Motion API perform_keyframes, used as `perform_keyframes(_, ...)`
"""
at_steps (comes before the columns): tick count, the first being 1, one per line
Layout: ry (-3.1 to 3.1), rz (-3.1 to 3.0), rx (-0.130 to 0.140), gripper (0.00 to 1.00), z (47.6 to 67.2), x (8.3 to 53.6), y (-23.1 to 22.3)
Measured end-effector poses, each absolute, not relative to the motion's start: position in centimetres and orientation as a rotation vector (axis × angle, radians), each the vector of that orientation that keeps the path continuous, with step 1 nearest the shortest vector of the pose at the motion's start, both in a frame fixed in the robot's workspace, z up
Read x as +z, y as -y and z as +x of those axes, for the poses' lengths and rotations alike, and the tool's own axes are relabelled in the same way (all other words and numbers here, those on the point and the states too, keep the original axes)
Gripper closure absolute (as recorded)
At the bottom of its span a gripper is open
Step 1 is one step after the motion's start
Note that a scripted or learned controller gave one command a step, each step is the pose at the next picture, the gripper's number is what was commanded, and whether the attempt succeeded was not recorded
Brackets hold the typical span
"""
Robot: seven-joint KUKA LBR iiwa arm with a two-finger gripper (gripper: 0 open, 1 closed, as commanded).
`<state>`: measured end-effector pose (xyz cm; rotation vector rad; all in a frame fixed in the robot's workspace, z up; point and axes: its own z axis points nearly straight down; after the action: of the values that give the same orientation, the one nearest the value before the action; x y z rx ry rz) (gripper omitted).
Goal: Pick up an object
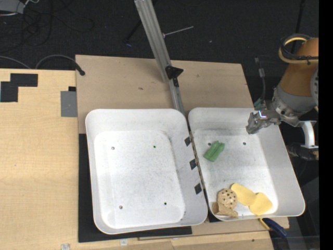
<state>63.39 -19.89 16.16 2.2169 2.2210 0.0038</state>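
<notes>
The end effector (255,123) hangs over the far right edge of the right bin (276,155) — honestly can't tell what state it's in from up here, it's too small and dark. Nothing visible in its grip. Inside that bin, a green block (214,151) lies tilted near the left wall, well apart from the arm. Down at the near end there's a yellow object (252,198) touching a tan spotted object (226,201). The left bin (99,139) sits right beside it on the table (36,139).
</notes>
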Motion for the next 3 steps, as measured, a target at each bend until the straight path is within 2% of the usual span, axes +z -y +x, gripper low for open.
perform_keyframes(2,-2.222,2.215,0.003,1.0,63.6,25.9,19.4)
perform_keyframes(3,-2.229,2.218,0.0,1.0,63.0,26.5,14.3)
